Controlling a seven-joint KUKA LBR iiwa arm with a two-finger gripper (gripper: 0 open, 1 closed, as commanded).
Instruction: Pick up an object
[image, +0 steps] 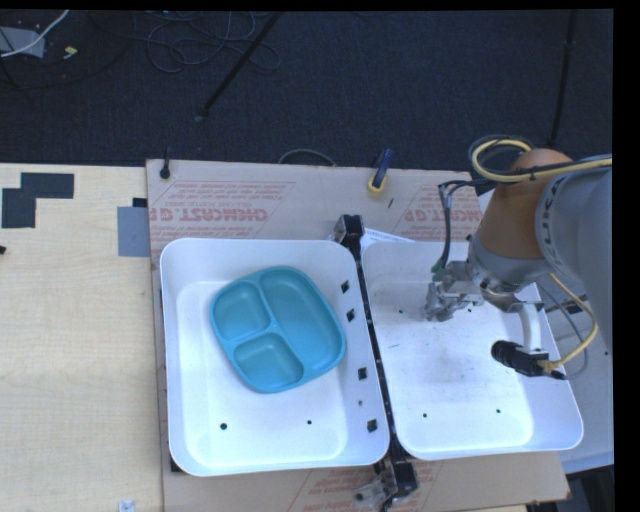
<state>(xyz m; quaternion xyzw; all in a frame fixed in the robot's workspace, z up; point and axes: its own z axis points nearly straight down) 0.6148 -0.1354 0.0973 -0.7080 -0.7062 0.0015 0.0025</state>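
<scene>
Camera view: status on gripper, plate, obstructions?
Gripper low over right bin, nothing seen held. Blue plate in left bin, untouched. Nothing on the plate.

A robotics lab: bench (70, 330), white bins (190, 400), trailing cables (190, 40).

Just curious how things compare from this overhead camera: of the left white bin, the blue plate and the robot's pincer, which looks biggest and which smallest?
1. Shallow white left bin
2. Turquoise three-compartment plastic plate, lying inside that bin
3. Small metal pincer, over the right bin
</scene>
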